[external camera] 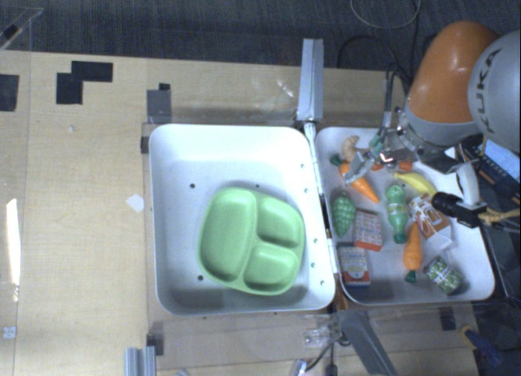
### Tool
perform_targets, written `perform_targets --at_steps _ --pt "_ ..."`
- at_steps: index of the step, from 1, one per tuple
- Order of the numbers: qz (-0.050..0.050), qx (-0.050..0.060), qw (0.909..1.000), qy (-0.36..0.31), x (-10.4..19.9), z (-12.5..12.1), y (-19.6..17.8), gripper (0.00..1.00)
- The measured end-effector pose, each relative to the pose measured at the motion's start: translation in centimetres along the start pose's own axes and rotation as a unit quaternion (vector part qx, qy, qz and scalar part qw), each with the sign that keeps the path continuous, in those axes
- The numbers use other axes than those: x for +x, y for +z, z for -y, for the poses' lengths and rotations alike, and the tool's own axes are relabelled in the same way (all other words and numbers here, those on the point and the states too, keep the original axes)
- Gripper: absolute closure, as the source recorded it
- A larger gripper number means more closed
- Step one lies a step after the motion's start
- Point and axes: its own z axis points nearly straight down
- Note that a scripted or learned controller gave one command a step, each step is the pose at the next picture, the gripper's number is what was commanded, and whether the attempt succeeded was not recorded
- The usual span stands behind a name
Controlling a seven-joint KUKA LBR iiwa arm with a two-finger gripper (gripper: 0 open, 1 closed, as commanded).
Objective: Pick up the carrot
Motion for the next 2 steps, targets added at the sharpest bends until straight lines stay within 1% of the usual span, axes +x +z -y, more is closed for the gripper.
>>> perform_targets --at_steps 1,2 --pt "0.000 0.000 0.9999 -0.016 -0.1 1.0 -2.0 0.00" --pt "-0.001 0.001 0.9992 -0.039 8.4 -4.8 0.2 0.00"
